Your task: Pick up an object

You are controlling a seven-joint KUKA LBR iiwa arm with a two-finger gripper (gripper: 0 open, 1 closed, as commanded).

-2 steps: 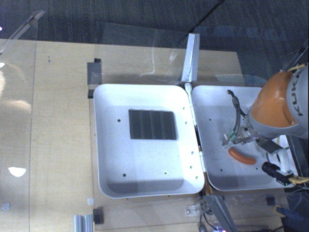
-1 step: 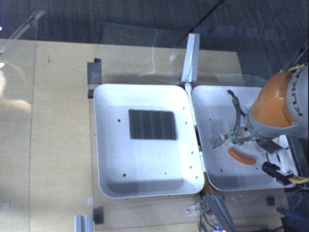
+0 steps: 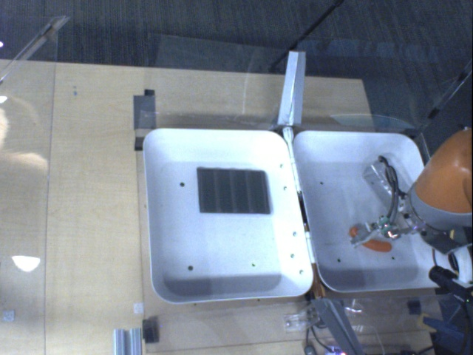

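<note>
2 white bins (image 3: 222, 287); 1 orange object (image 3: 377, 246); 1 dark panel (image 3: 233, 191).

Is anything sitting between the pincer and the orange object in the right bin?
Nothing visible does. The pincer is low in the shallow white right bin, right beside the small orange object on the bin floor, with no other item between them.

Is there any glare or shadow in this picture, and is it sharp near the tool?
Camera view: bright glare patches lie on the bench's left side; a soft shadow darkens the left bin's near wall; the tool and the small orange object under it look blurred.
</note>
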